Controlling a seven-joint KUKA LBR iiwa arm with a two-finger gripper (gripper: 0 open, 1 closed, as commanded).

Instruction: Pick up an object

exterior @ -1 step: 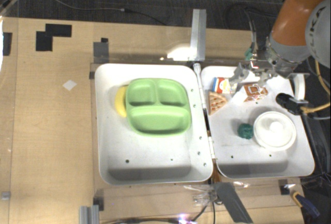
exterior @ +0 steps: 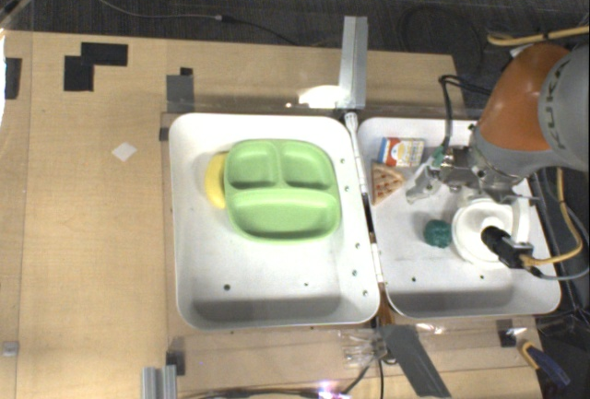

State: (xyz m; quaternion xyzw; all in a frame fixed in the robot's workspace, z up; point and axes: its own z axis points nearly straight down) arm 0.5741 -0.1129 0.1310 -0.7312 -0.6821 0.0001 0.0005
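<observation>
No object is lifted yet. The likeliest pick, a brown wedge (exterior: 385, 181), lies in the upper left of the right bin (exterior: 442, 288), close to its left wall. The gripper (exterior: 427, 183) sits just right of it, nothing visibly held; whether the claw is released or clenched cannot be told. A small carton (exterior: 401, 151) lies just above and a teal lump (exterior: 437, 233) below, crowding the approach. The left bin (exterior: 258, 288) holds a green divided tray (exterior: 277, 213) over a yellow thing (exterior: 215, 181).

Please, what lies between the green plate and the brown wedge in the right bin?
In the camera view, only the meeting walls of the left bin and right bin separate the green plate from the brown wedge.
</observation>
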